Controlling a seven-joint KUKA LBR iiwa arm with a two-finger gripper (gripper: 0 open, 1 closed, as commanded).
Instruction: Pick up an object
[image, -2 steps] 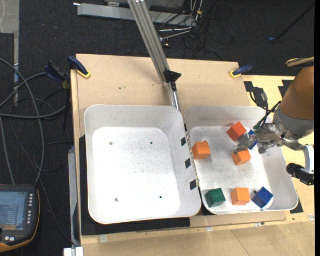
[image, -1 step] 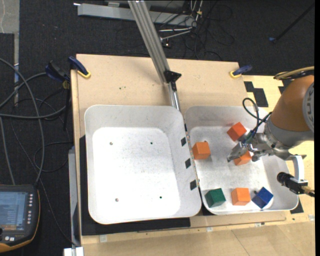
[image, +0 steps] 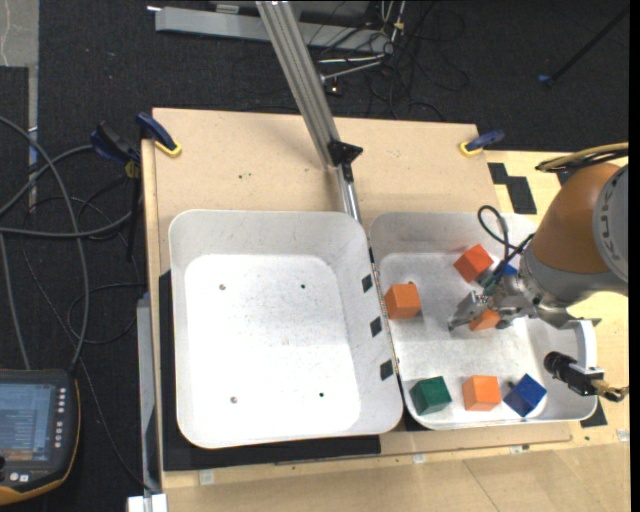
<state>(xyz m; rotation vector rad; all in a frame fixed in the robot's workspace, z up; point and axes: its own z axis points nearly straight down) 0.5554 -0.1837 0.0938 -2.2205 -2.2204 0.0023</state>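
The right bin (image: 420, 240) holds several blocks. An orange block (image: 403, 299) lies near its left wall and another orange block (image: 474, 263) sits farther back. Along the front wall stand a green block (image: 431, 393), an orange block (image: 481, 391) and a blue block (image: 524, 394). My gripper (image: 468, 314) reaches in from the right and is low over the middle of this bin. A small orange block (image: 487, 321) shows right against the gripper's underside, partly hidden by it. I cannot tell whether it is held.
The left bin (image: 265, 325) lies beside the right one, with their walls meeting at the middle. A slanted metal pole (image: 310, 90) runs down from the back to the bins' junction. The arm's grey and orange body (image: 585, 235) overhangs the right bin's right side.
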